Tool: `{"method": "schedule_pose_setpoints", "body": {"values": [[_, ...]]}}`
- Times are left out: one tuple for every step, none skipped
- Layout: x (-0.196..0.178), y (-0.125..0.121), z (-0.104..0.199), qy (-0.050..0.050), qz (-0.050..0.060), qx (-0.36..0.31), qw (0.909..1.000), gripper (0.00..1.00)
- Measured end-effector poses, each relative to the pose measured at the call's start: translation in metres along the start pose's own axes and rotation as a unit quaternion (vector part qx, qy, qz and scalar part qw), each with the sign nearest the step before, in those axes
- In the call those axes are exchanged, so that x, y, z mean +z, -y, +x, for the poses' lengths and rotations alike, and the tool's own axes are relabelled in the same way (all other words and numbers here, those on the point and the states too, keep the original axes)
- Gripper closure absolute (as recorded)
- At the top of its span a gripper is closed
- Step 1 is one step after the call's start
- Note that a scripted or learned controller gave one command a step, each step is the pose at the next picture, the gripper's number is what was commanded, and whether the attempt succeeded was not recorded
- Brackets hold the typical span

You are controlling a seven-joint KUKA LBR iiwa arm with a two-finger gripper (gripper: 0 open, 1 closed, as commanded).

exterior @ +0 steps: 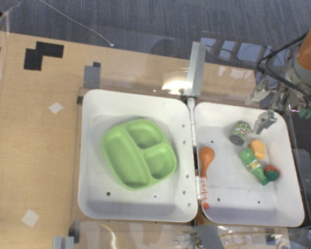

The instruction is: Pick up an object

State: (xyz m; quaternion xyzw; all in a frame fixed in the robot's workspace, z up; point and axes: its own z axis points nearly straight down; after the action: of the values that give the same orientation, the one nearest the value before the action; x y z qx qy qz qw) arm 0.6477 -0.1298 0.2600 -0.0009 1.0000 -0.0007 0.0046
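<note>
The tool (267, 116) hung over the right bin's (235, 203) far corner, holding nothing; I could not tell its state. Just below sat a small can (240, 132), near a yellow toy (258, 148) and a green bottle (253, 164).

Right bin's (278, 215) near half lies open; can (240, 132), yellow piece (258, 148) and green bottle (253, 164) crowd its far corner.

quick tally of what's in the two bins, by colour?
Green: 3, the divided plate in the left bin, the can and the bottle in the right bin
Orange: 1, the drumstick-shaped toy
Yellow: 1, small piece
Red: 1, small piece
Total: 6
</note>
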Motion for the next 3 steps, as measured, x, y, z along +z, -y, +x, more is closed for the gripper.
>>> {"method": "schedule_pose_setpoints", "body": {"values": [[0.160,-0.012,0.009,0.003,0.000,0.112,0.9937,0.00],[0.148,-0.014,0.007,0.006,0.000,0.109,0.9941,1.00],[0.071,-0.061,0.018,0.001,-0.001,0.258,0.9663,1.00]]}}
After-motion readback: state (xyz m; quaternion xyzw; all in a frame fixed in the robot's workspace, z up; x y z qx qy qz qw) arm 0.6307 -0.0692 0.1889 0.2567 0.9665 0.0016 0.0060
